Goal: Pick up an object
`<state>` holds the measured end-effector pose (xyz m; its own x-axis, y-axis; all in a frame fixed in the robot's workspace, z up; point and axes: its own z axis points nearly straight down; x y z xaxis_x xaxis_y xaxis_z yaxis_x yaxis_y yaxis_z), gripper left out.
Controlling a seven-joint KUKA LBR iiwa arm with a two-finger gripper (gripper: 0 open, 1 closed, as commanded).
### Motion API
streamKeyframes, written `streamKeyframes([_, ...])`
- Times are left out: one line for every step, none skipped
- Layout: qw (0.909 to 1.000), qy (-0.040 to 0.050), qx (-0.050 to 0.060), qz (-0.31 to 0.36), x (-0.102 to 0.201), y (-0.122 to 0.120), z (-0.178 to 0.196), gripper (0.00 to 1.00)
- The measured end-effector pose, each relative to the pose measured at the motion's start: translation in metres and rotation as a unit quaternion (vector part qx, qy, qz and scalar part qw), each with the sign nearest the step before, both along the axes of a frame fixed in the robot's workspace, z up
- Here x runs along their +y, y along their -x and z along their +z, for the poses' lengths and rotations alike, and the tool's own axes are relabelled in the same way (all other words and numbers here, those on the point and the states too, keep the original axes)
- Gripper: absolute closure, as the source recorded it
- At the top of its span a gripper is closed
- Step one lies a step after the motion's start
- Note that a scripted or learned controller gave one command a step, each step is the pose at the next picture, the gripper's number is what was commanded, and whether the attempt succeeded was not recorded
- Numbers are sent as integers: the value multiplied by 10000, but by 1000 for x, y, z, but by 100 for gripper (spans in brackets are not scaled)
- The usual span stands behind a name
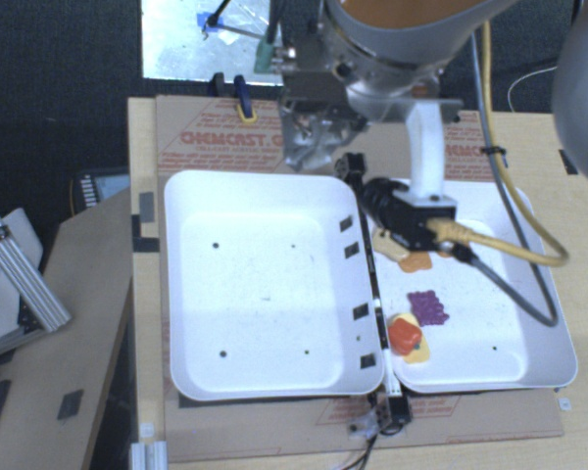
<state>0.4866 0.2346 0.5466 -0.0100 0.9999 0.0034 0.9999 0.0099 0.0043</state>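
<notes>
Three small objects lie in the right bin (pixel 529 360), in the lower right of the frame. A purple bunch of grapes (pixel 428 306) sits near the bin's middle. Just below and left of it, close to the divide between the bins, a red-orange piece (pixel 404 334) rests against a pale yellow piece (pixel 417 352). A flat orange piece (pixel 416 259) lies higher up, partly under the arm's black fittings.

The pincer (pixel 312 150) hangs at the upper centre of the frame, over the cardboard-covered table (pixel 225 130) just beyond the bins' far rims. It appears to grip nothing, but whether its fingers are spread or closed cannot be told from this angle.

The objects lie well apart from the pincer, toward the lower right of it. A good pick would likely favour the grapes, which stand apart from the bin wall and from their neighbours: centre above them, descend straight, and close only once the fingers straddle the bunch. The left bin (pixel 265 292) lies beside.
</notes>
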Motion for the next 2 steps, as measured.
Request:
streamKeyframes([10000, 2, 5, 8, 0, 0, 0, 0])
streamKeyframes([10000, -7, -8, 28, 0, 0, 11, 100])
